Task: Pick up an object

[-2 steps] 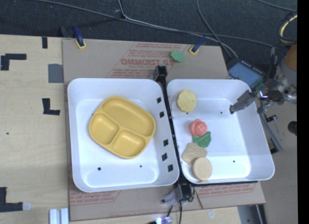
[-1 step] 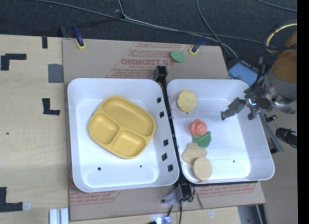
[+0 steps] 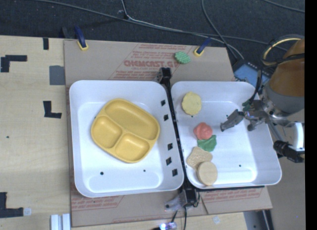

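While arm [image 3: 285, 83] reaches over right bin [image 3: 257, 140] | jaws' [image 3: 237, 120] state unclear

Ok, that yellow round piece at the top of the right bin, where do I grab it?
Likely straight from above, closing across the yellow piece at its middle. It lies flat and stands apart from the red piece, so both sides are free. The gripper sits just to its right.

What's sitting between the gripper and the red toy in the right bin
Nothing. In the camera view, only bare white floor of the right bin separates the gripper from the red toy, which sits to the gripper's left.
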`<action>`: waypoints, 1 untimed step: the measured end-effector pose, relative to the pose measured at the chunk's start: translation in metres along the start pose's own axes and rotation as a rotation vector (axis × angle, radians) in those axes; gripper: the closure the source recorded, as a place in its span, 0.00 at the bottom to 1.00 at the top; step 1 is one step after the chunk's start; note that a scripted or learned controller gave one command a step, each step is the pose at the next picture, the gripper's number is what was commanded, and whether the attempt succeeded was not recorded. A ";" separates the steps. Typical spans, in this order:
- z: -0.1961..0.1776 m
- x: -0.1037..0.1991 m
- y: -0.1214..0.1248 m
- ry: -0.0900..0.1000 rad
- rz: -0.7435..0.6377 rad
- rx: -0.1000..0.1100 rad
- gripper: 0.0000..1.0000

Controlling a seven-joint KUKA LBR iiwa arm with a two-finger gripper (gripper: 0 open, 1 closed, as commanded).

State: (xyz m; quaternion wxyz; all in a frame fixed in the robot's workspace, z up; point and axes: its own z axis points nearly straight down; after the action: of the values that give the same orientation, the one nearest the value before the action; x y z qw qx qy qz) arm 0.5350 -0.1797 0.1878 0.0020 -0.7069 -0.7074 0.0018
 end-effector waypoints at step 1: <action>0.056 0.011 -0.002 0.001 -0.001 0.000 0.00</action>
State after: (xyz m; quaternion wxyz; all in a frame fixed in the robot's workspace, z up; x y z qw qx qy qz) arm 0.5327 -0.1685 0.1320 0.0024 -0.7067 -0.7075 0.0015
